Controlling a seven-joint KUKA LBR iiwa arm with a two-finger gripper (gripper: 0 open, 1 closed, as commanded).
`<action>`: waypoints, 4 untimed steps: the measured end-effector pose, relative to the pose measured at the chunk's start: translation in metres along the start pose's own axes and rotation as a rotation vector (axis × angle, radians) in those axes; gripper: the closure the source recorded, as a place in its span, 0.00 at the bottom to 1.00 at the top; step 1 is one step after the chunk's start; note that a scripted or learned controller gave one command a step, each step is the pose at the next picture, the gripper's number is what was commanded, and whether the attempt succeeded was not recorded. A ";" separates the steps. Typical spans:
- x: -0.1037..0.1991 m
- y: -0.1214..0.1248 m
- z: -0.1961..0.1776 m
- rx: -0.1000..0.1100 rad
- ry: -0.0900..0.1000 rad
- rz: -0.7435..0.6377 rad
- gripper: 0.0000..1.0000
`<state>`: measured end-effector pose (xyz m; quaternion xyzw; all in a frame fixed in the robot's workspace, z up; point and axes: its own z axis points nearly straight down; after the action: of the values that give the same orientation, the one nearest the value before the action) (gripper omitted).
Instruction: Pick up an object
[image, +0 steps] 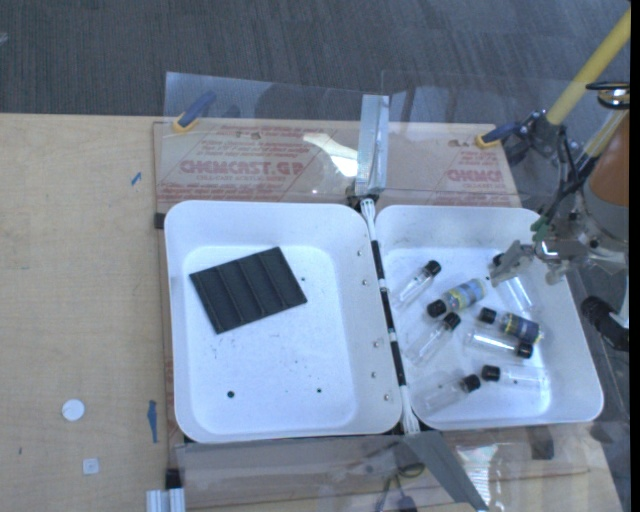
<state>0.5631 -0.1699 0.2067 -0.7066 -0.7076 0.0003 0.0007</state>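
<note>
Clear glass vials (470, 330), black-capped, cylindrical, lie scattered flat in right bin (585, 400); long axes mostly diagonal, caps pointing various ways. Ridged black rectangular mat (247, 288) lies tilted in left bin (180, 300). Gripper (512, 262) sits over right bin's far right; finger spacing cannot be told.

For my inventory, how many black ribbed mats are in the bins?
1: the black ribbed mat lies flat in the left bin, toward its upper left.
</note>
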 end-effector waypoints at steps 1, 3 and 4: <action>0.000 -0.003 0.110 -0.008 -0.001 -0.049 0.00; 0.008 -0.062 0.035 -0.001 0.000 -0.064 1.00; -0.023 -0.084 0.030 0.000 0.001 -0.059 1.00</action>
<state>0.4796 -0.1935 0.1766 -0.6853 -0.7283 -0.0001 0.0007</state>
